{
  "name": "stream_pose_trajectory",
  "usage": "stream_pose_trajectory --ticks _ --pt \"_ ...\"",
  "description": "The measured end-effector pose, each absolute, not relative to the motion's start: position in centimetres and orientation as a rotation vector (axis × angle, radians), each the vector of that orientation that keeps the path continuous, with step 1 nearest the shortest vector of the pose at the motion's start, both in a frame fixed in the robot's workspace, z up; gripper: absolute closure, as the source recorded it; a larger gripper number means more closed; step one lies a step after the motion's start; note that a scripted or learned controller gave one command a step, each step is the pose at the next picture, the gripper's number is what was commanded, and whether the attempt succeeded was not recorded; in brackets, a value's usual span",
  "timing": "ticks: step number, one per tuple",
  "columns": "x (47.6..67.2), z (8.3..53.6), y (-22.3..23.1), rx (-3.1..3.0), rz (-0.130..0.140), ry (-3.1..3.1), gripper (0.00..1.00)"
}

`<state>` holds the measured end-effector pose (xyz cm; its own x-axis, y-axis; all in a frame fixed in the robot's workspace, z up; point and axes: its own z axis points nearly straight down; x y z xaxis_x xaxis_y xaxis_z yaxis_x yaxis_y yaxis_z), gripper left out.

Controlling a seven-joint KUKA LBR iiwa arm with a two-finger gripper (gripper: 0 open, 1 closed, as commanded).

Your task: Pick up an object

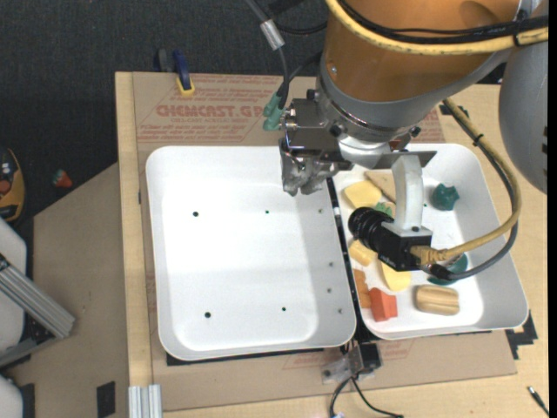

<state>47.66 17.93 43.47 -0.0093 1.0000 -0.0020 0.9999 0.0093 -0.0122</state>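
Several objects (396, 268) in the right bin (496, 259) sit half-hidden beneath the arm (418, 42).

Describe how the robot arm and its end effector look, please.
The arm is grey, with a broad glossy orange band above a grey wrist ring. The end effector is small, of dark grey metal. Black cables and a tan hose run along it.
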Motion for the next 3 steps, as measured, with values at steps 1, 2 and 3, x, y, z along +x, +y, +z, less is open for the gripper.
stream_pose_trajectory --ticks 1,2,3 --pt "47.9 54.1 22.8 -2.216 -0.022 -2.232 1.00" --pt "47.9 53.5 22.5 -2.220 0.000 -2.223 0.00" --pt "47.9 54.6 22.6 -2.219 -0.007 -2.226 1.00"
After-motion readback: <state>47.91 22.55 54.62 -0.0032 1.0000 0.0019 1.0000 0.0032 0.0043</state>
